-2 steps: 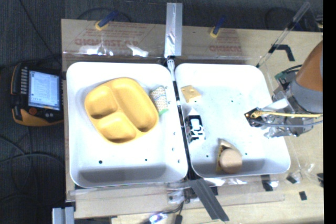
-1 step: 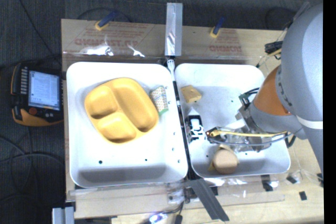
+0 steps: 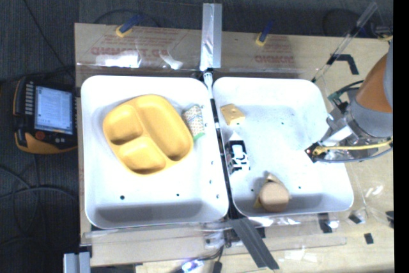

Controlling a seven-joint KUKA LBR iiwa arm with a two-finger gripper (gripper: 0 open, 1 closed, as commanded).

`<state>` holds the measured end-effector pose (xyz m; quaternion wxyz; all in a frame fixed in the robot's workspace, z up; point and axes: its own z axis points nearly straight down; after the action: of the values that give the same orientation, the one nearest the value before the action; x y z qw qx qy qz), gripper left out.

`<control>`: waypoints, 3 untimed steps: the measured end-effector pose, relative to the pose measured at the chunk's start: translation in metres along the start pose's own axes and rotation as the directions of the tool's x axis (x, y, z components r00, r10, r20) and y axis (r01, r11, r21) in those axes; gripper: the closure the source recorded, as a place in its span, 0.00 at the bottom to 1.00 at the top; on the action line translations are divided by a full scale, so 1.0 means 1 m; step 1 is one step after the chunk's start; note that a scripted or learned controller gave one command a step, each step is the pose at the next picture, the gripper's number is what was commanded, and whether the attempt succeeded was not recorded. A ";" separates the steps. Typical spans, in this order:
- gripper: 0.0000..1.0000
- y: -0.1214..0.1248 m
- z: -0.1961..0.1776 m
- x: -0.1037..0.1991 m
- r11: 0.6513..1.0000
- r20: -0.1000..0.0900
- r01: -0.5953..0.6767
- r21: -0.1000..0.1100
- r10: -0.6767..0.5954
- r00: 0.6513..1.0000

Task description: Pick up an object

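The right bin (image 3: pixel 300 96) holds a small yellow cheese-like block (image 3: pixel 232 114) near its far left corner. A black-and-white object (image 3: pixel 237 156) lies against its left wall, and a tan rounded object (image 3: pixel 273 195) rests near its front wall. In the left bin (image 3: pixel 96 201) lies a yellow divided plate (image 3: pixel 147 133), with a small speckled object with a green edge (image 3: pixel 195 121) at its right side. My gripper (image 3: pixel 333 128) hangs over the right edge of the right bin, apart from all these objects.
The orange-banded arm (image 3: pixel 376 96) comes in from the right. A central divider (image 3: pixel 217 156) separates the two bins. A handheld pendant with a screen (image 3: pixel 46 113) lies left of the bench. Yellow-blue clips (image 3: pixel 128 25) sit at the back of the board.
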<state>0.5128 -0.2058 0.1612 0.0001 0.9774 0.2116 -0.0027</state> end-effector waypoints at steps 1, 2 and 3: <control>1.00 0.002 0.067 -0.029 0.994 -0.012 -0.107 0.006 0.107 0.994; 1.00 0.003 0.039 -0.034 0.970 -0.002 0.243 0.001 -0.243 0.970; 1.00 0.001 -0.024 -0.033 0.831 -0.001 0.556 -0.001 -0.556 0.831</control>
<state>0.4838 -0.2205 0.1850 -0.0004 0.8738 0.4863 -0.0016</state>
